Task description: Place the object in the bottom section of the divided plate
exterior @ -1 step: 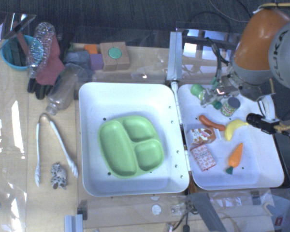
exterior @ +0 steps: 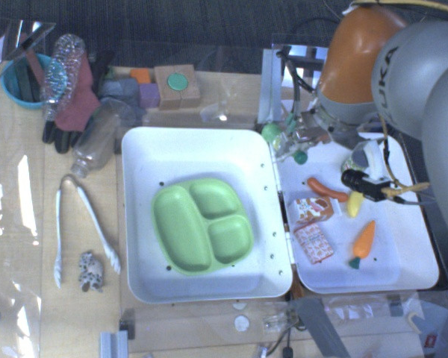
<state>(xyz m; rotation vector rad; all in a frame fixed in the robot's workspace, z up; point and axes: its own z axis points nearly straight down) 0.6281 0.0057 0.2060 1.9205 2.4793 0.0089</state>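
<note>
A green divided plate point(exterior: 201, 224) lies in the left white bin point(exterior: 138, 274), with one long section on the left and two smaller ones on the right. My gripper point(exterior: 291, 142) hangs over the far left corner of the right bin point(exterior: 418, 271), close to the wall between the bins. In the right bin lie a red-orange sausage point(exterior: 327, 189), a yellow piece point(exterior: 353, 203), a toy carrot point(exterior: 364, 241) and two red-and-white packets point(exterior: 312, 209). The arm's wrist hides how the gripper stands and whether it holds anything.
On the bench left of the bins lie white tongs point(exterior: 82, 218), a clear bottle point(exterior: 95, 139), a small spotted toy point(exterior: 91, 271), a blue bowl point(exterior: 21, 80) and wooden blocks point(exterior: 175, 84). The arm's grey and orange body point(exterior: 403, 66) covers the right bin's far side.
</note>
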